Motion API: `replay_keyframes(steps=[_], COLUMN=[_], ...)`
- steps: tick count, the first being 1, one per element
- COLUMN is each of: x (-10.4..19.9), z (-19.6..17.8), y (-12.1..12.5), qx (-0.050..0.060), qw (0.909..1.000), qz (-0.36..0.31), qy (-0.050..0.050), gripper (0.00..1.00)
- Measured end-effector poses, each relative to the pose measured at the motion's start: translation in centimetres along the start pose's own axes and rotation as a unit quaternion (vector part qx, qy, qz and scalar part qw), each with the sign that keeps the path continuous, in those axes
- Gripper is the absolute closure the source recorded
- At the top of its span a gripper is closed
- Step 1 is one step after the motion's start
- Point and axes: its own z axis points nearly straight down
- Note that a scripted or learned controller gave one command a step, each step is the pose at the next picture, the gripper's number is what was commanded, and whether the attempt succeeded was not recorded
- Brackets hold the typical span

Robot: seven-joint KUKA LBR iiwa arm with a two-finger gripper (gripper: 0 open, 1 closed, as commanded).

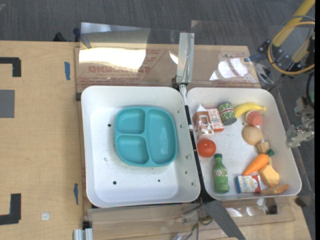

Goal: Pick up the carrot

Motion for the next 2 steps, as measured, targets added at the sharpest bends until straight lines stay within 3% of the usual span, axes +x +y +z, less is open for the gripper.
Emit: replay_keyframes(steps=[1,2], x=[-6.2,-10.9], z=[2.6,9.3], y=[2.0,4.2], qx=[-0.006,-0.007], qw=[0.9907,0.9879], qz=[-0.136,-0.155], qy=[-0.003,-0.005], gripper=[1.00,1.00])
